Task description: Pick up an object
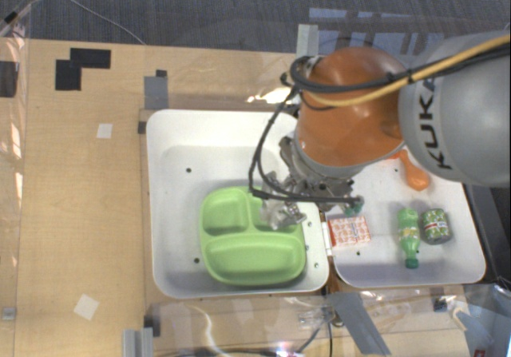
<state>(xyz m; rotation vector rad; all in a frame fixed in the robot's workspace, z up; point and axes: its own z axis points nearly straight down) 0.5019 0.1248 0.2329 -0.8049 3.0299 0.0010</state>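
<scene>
A green divided plate lies in the left bin, towards its front. My gripper hangs over the plate's right compartment, under the orange wrist band. In the right bin lie a red-and-white patterned packet, a green bottle, a small green can and an orange object half hidden by the arm.
The arm's large orange and grey body covers the back of the right bin and the divider between the bins. Wooden bench surface stretches to the left, with black markers at the far left corner.
</scene>
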